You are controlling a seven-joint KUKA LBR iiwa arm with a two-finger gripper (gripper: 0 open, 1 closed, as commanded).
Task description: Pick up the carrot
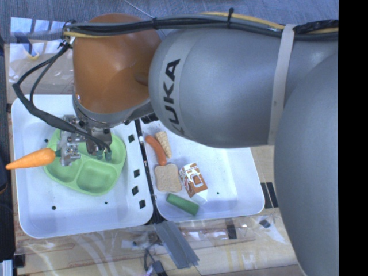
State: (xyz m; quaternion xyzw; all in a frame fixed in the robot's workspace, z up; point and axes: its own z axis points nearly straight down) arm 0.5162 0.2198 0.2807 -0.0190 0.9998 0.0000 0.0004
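Note:
The orange carrot (pixel 31 159) lies nearly level at the left side of the left bin (pixel 34 211). Its pointed tip reaches out past the bin's left rim, and its thick end meets the left side of my gripper (pixel 85 149). The gripper hangs below the arm's big orange wrist, over the left part of a green divided plate (pixel 95 176). Whether the carrot rests on the plate's edge or is lifted is not clear from this angle. The arm's grey body hides the back of both bins.
The right bin (pixel 241 203) holds a reddish sausage (pixel 154 149), a pale corn piece (pixel 164 144), a slice of toast (pixel 168 179), a small carton (pixel 194 183) and a green cucumber piece (pixel 183 204). Black cables (pixel 34 105) loop over the left bin's back left.

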